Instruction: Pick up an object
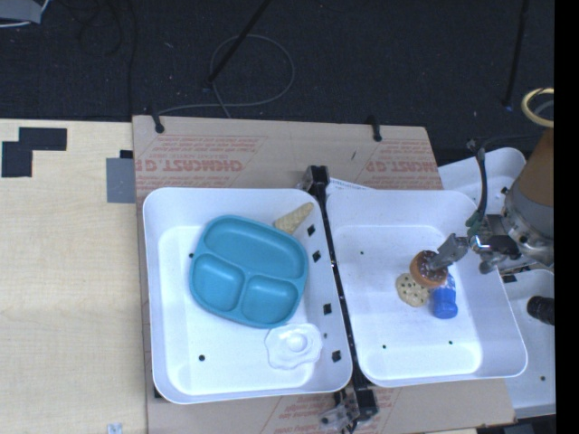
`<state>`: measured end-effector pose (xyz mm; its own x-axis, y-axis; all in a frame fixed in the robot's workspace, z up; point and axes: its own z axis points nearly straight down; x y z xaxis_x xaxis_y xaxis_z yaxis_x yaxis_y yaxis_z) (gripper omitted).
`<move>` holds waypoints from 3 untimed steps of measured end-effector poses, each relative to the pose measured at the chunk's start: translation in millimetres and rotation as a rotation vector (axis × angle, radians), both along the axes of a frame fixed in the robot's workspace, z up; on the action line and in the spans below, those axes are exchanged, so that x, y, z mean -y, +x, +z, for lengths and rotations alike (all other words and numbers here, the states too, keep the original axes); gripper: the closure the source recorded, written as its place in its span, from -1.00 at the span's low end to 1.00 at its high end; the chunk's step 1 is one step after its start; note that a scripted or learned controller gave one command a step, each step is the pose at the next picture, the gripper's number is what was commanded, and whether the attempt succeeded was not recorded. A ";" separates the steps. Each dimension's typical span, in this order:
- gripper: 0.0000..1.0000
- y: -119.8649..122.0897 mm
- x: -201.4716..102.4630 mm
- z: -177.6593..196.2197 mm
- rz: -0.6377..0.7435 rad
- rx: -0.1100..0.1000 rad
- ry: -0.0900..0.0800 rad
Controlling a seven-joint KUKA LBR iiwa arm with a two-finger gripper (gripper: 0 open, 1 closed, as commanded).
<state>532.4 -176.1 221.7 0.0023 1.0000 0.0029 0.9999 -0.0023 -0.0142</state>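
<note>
Right now the gripper [441, 262] reaches into the right bin [380, 360] at the right of the frame, its tip down on the brown doughnut [423, 268]. Whether it is clamped on it or released, I cannot tell. Just beside the doughnut lie a cookie [410, 289] and a blue toy [444, 302], all touching. These look like light, stiff plastic play food, likely smooth. The doughnut's rim seems the best hold, though its crowding neighbours may get nudged.
</note>
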 end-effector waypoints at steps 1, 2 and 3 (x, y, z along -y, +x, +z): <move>-1.00 2.6 0.3 6.4 0.002 0.013 -0.003; -1.00 -1.8 -4.9 -38.4 0.003 0.006 0.000; -1.00 3.3 -12.1 -86.9 0.002 0.006 0.000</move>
<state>535.7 -164.0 134.8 0.0001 1.0000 0.0031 1.0000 -0.0001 -0.0079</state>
